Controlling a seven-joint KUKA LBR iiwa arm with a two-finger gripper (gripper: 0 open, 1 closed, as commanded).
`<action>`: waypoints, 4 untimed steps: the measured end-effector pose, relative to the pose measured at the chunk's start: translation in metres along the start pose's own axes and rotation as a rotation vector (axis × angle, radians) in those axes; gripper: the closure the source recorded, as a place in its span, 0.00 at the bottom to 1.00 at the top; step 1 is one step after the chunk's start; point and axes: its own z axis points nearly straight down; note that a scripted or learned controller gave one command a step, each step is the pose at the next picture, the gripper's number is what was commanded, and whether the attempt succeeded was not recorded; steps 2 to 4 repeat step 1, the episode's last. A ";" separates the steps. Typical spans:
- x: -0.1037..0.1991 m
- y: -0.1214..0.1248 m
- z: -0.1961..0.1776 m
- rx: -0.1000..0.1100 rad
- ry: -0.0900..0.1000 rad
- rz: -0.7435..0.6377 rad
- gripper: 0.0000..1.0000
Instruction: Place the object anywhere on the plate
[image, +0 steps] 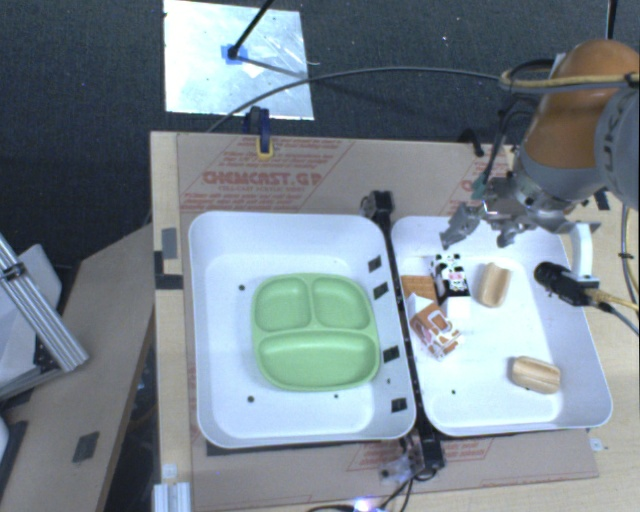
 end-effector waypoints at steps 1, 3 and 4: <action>0.000 0.001 0.041 0.001 0.000 0.002 0.00; 0.000 0.001 0.041 0.001 0.000 0.002 0.00; 0.000 0.001 0.041 0.001 0.000 0.002 0.00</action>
